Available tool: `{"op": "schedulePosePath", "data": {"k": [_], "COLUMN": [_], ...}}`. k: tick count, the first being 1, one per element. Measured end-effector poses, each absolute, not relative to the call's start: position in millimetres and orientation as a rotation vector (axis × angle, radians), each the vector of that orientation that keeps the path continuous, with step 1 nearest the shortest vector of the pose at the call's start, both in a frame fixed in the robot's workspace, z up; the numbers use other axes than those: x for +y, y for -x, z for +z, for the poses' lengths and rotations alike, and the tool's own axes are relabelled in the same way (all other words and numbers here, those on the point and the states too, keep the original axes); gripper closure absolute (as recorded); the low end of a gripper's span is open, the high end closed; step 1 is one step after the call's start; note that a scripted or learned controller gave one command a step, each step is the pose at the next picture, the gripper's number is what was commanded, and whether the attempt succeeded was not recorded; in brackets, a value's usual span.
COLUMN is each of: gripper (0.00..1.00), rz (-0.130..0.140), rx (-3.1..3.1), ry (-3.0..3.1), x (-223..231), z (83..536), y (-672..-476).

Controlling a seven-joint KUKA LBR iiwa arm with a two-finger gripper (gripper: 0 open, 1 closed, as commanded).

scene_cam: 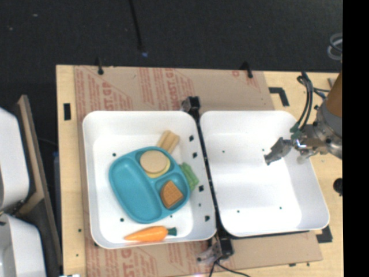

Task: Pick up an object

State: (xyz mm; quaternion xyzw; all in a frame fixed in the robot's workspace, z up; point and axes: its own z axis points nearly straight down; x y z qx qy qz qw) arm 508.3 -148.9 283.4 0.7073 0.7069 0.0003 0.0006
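I see my gripper (277, 153) over the right bin (253, 212), can't tell its state. Teal tray (134, 189) and carrot (149, 234) lie well left of it.

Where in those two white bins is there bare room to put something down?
The right bin has bare floor nearly everywhere; the hand hangs over its upper right. The left bin is crowded: a blue divided tray fills the middle, with a carrot below it, leaving narrow strips along the walls.
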Motion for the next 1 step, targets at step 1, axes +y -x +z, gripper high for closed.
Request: {"op": "schedulePosePath", "data": {"k": [1], "gripper": [0.00], "rz": [0.009], "rx": [2.148], "ry": [-2.284], "x": [-110.6], "z": [370.5], "y": [-530.5]}}
